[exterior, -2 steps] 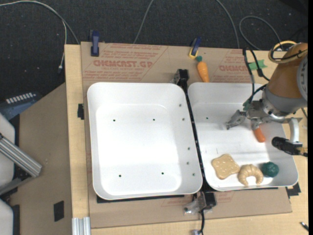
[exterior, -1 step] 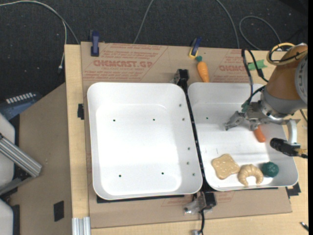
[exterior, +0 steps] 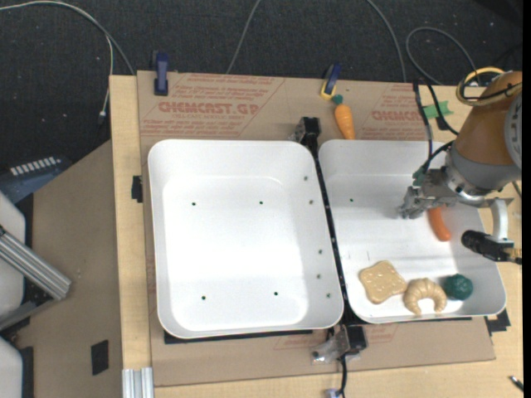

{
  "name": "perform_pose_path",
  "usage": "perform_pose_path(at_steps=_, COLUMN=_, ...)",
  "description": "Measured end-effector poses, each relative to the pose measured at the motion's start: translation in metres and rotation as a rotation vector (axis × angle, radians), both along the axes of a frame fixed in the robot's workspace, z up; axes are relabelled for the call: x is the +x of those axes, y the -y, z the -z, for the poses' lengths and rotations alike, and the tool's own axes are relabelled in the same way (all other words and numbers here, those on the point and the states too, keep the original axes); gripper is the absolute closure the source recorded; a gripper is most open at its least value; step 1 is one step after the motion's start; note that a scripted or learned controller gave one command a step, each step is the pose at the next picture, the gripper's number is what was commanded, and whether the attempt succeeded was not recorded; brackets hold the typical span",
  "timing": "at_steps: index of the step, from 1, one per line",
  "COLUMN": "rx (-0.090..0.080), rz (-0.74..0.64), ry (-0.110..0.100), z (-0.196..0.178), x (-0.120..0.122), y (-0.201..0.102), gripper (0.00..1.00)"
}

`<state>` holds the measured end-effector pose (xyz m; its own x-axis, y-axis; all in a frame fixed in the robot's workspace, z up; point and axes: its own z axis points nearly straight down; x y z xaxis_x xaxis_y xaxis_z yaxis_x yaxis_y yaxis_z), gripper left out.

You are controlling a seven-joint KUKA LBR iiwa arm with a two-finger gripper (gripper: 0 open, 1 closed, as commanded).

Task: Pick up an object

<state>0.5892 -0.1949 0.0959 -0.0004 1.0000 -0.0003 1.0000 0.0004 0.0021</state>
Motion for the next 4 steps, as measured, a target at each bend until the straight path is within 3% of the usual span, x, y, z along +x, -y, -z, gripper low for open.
perform_pose_path(at_steps=2, rx=-0.001, rz=0.0, ry=0.003, z=-0.098, x=-0.012, y=-0.009, gripper=1.0)
perform_pose_path(at_steps=3, rx=-0.001, rz=-0.001, ry=0.004, z=-0.156, x=-0.007, y=-0.018, gripper=1.0)
perform_pose_path(at_steps=4, rx=0.002, rz=-0.005, ry=0.0, z=-0.16, x=0.001, y=-0.077, gripper=1.0)
